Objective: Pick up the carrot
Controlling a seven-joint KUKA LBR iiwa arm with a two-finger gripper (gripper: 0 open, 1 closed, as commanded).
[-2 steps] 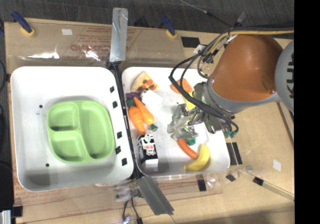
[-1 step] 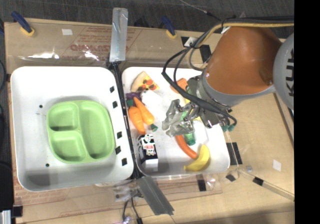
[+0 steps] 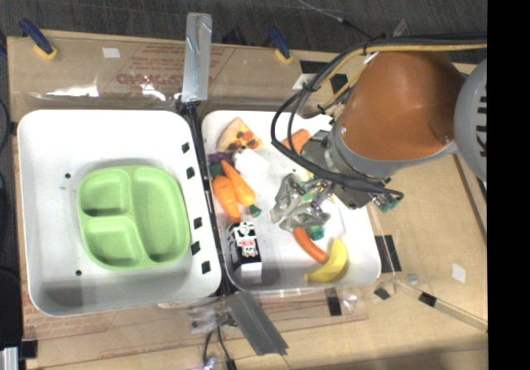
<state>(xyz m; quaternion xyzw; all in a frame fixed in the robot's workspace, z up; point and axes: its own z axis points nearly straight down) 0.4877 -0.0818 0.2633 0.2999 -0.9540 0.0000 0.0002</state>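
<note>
Camera view looks down on two shallow white plastic bins side by side: the left bin [image 3: 37,194] carries a light green three-compartment plate [image 3: 132,215], and the right bin [image 3: 364,265] is where the grey arm with its broad orange band [image 3: 402,108] reaches in. Its metal gripper [image 3: 300,209] hangs over the bin's middle; whether its jaws are apart or together cannot be told. Two orange carrots [image 3: 232,190] lie side by side near the left wall, apart from the gripper. Nearer lie a yellow banana [image 3: 331,263] and a small orange-red chilli-shaped piece [image 3: 310,244], touching. A pizza slice [image 3: 238,136] sits at the far left corner.
</note>
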